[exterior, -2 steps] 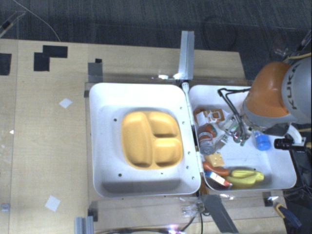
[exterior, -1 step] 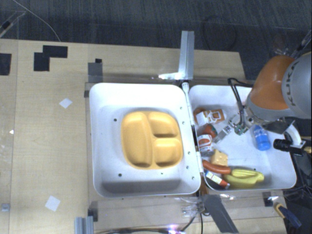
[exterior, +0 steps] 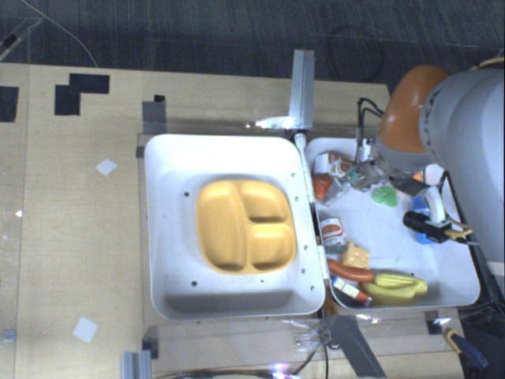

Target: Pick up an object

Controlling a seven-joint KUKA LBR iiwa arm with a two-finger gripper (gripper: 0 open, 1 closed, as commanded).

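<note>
— How are the two bins placed on the bench (exterior: 71, 235)?

— They are set side by side, touching: the left bin (exterior: 170, 212) and the right bin (exterior: 454, 279). A divided tray (exterior: 243, 226) is laid in the middle of the left bin.

— And in the right bin?

— A banana (exterior: 396, 287) is placed along the near wall, with a sausage (exterior: 349, 272) just to its left and a cheese wedge (exterior: 356, 255) behind the sausage. The gripper (exterior: 359, 174) is seen at the far left corner, beside a small leafy piece (exterior: 385, 197).

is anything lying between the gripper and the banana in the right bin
Yes. The gripper sits at the far end of the right bin; the banana lies at the near end, with a small can and cheese wedge between.
</note>
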